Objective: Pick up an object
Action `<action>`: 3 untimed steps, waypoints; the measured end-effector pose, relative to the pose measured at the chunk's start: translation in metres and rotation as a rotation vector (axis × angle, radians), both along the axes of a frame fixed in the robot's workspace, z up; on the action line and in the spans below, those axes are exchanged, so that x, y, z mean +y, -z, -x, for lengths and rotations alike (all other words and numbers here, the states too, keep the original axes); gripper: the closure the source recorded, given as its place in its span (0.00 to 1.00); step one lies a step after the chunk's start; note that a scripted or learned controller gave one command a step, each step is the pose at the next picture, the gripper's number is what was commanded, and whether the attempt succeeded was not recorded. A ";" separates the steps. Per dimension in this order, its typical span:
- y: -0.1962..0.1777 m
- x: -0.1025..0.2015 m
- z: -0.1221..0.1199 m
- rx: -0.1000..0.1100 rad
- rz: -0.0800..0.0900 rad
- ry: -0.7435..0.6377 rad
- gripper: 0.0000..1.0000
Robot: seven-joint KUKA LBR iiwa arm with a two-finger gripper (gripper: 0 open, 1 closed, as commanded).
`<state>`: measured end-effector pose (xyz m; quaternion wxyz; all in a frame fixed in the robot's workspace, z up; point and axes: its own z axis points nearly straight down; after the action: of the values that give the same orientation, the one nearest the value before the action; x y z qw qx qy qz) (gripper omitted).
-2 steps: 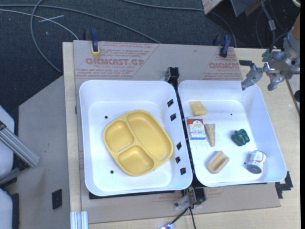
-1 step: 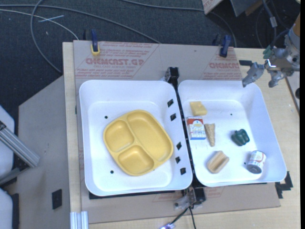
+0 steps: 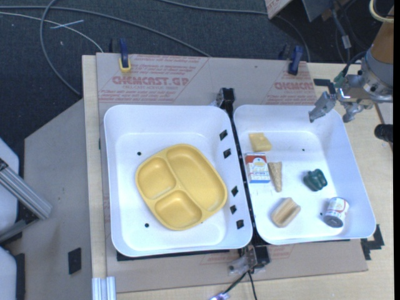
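The gripper (image 3: 333, 108) hovers over the right bin's (image 3: 294, 235) far right corner, fingers apparently spread and empty. The nearest object, a green toy (image 3: 315, 180), lies toward the camera from it.

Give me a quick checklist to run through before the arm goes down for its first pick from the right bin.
1. Gripper carries nothing: ok, nothing between its fingers, which look spread.
2. Gripper over the right bin: ok, above its far right corner.
3. Target free of neighbours: ok for the green object and the small can; not ok for the cone, which touches the red and white card.
4. Can upright: not ok, it lies on its side.
5. Yellow tray out of the way: ok, in the left bin.
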<state>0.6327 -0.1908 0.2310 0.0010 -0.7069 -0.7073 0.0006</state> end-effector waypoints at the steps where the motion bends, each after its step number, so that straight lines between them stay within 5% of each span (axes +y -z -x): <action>1: 0.059 0.006 -0.006 0.003 -0.001 -0.002 0.00; 2: 0.105 0.014 -0.007 0.002 -0.001 -0.001 0.00; 3: 0.090 0.014 -0.008 -0.004 0.000 -0.002 1.00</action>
<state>0.6410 -0.1769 0.1407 -0.0005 -0.7062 -0.7080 -0.0007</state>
